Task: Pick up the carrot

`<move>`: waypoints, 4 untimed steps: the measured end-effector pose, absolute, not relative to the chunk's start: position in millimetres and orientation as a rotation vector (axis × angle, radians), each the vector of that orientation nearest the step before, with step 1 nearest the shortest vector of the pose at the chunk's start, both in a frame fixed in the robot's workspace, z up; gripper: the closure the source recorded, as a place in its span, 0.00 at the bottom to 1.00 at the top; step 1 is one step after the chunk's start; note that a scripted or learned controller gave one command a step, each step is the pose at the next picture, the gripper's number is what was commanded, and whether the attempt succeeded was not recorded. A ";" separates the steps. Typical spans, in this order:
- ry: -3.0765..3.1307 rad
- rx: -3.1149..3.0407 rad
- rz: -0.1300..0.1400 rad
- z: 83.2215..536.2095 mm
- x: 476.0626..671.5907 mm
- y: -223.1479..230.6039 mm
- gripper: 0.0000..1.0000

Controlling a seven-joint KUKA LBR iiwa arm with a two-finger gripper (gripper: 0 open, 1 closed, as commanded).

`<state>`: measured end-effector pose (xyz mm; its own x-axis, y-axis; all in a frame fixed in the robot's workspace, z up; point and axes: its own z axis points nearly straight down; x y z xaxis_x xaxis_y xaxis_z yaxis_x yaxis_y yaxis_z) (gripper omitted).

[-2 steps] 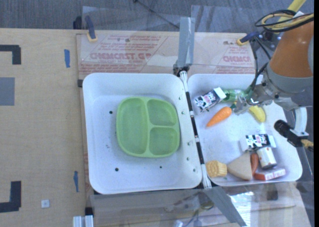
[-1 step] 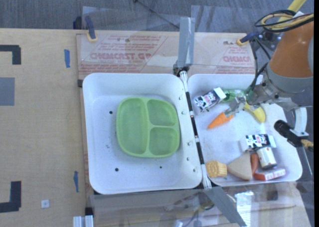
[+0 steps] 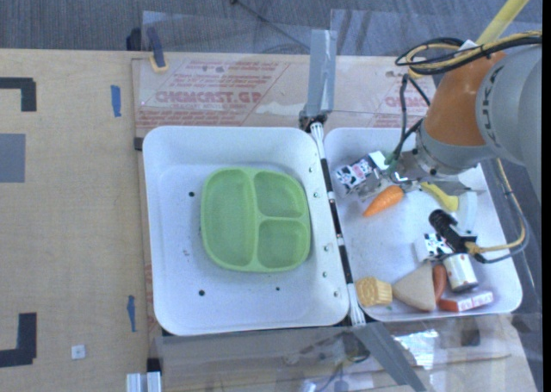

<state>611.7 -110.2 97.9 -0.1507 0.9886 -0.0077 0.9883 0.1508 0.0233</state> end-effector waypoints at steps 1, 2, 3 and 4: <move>2.356 2.021 0.025 111.1 615.2 -112.0 1.00; 2.357 2.021 0.024 110.9 615.1 -111.9 0.00; 2.239 2.192 0.008 89.1 554.5 -137.9 0.00; 2.337 2.087 0.003 89.5 560.1 -133.4 0.00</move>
